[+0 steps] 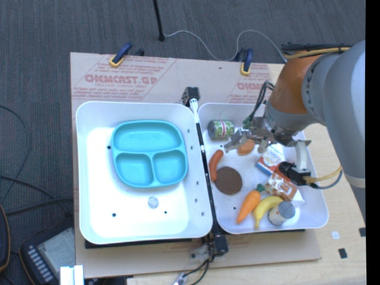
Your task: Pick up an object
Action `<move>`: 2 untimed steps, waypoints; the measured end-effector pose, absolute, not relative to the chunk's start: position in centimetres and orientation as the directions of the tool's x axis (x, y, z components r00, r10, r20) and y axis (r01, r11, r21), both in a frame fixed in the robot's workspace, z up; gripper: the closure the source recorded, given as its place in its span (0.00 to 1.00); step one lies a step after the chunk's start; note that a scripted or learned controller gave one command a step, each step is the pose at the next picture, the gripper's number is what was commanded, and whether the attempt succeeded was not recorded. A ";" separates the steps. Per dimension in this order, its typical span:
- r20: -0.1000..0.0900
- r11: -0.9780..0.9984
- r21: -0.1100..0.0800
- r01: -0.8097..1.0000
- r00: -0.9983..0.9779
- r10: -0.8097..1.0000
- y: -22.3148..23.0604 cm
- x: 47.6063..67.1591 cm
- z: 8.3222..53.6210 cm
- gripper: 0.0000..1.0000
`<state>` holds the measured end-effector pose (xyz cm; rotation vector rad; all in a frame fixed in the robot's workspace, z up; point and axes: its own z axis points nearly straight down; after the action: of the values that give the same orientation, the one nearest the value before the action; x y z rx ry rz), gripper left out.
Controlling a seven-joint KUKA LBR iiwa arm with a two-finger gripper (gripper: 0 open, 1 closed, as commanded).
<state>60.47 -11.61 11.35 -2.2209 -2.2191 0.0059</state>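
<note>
Gripper is low in the right bin, fingers spread around a small orange piece beside the green can, clearly lined up for a grab, nothing clamped yet.

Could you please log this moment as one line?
arm: over right white bin | pincer: at small orange object | blue divided plastic tray: left bin | pickup: unconfirmed

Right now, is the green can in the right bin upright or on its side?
On its side. The green can lies in the right bin, its round end facing the camera view's left, beside the gripper.
</note>
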 end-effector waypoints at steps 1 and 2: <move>-0.003 0.000 -0.002 1.000 0.000 1.000 -11.6 60.6 12.4 1.00; -0.003 0.000 -0.002 1.000 0.000 1.000 -11.6 60.5 12.4 0.00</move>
<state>60.55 -11.62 12.40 -2.2220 -2.2220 0.0053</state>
